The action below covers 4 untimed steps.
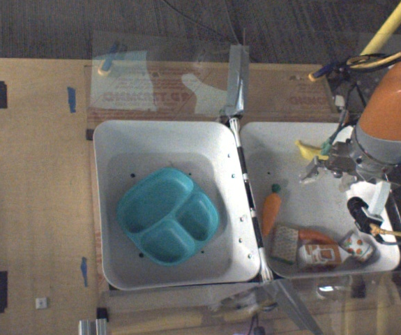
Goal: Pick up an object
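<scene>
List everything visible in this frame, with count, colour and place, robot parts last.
Bins: two, white, side by side on the bench.
Divided plate: one, teal, left bin.
Toy carrot: one, orange with green top, right bin by the left wall.
Yellow item: one, right bin, upper area; too small to identify.
Packets and small items: a cluster, mixed orange, white and grey, right bin's lower edge; count unclear.
Blue tape marks: several, on the bench left of the bins.
Arm: one, grey with orange band, above the right bin.
End effector: one, grey, over the right bin.

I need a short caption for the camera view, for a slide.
KUKA arm reaches over the right bin holding a toy carrot and small packages; a teal divided plate lies in the left bin.
</scene>
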{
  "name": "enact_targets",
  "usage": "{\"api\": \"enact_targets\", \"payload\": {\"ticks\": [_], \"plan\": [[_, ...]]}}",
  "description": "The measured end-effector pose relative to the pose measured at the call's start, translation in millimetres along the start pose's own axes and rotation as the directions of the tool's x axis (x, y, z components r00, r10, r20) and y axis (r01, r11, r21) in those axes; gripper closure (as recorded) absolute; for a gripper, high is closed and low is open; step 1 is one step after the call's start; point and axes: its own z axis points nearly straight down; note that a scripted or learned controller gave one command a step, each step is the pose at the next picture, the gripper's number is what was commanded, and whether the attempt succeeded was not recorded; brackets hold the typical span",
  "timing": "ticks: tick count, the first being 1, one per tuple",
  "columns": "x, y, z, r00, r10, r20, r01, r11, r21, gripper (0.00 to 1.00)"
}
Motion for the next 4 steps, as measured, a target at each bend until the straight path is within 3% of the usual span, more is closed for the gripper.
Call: {"api": "enact_targets", "payload": {"ticks": [1,2,3,4], "plan": [[-15,-54,65,1.000,-0.015,-0.003,0.015,1.000,-0.007,0.00],[-17,-52,54,1.000,-0.010,-0.001,0.010,1.000,-0.012,1.00],[-17,-53,54,1.000,-0.009,-0.001,0.009,1.000,-0.012,0.00],[-33,7,41,0.997,0.079,0.000,-0.079,0.997,-0.001,0.00]]}}
